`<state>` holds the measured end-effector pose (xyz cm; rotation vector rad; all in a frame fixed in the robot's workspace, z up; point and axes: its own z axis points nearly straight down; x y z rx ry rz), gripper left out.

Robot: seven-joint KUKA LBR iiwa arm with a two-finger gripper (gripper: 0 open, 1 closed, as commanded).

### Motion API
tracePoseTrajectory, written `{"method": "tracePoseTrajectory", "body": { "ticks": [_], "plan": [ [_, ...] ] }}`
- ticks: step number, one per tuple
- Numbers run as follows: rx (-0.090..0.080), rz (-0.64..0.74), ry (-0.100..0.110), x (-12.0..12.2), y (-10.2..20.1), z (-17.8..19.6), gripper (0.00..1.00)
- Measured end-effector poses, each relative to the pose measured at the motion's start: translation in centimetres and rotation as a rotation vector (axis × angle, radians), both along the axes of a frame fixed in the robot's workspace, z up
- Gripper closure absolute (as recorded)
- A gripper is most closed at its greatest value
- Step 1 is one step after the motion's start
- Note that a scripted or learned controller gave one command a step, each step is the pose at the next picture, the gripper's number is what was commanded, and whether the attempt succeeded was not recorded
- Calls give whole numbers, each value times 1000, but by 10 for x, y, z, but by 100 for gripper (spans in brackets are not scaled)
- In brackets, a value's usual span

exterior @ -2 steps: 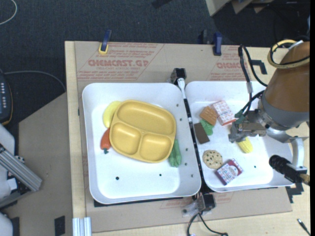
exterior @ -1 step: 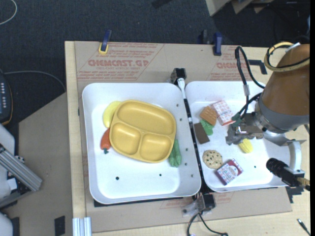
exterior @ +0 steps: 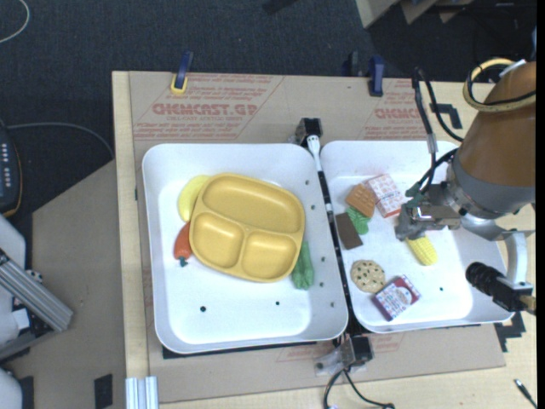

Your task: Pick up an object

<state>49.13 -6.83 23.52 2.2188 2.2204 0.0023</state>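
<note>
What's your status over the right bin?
Gripper low in right bin, fingers unclear. Yellow corn right beneath it, not seen gripped. Cookie and red packet close by, not blocking.

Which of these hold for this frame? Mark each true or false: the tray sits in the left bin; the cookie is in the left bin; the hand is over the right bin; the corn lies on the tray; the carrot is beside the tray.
1. The tray sits in the left bin. True.
2. The cookie is in the left bin. False: it lies in the right bin.
3. The hand is over the right bin. True.
4. The corn lies on the tray. False: it lies in the right bin, just below the hand.
5. The carrot is beside the tray. True, at its left edge.
</note>
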Motion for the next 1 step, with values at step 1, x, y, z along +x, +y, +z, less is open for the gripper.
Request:
{"method": "tracePoseTrajectory", "body": {
  "ticks": [1],
  "plan": [
    [0, -1, 2, 0, -3, -2, 100]
  ]
}}
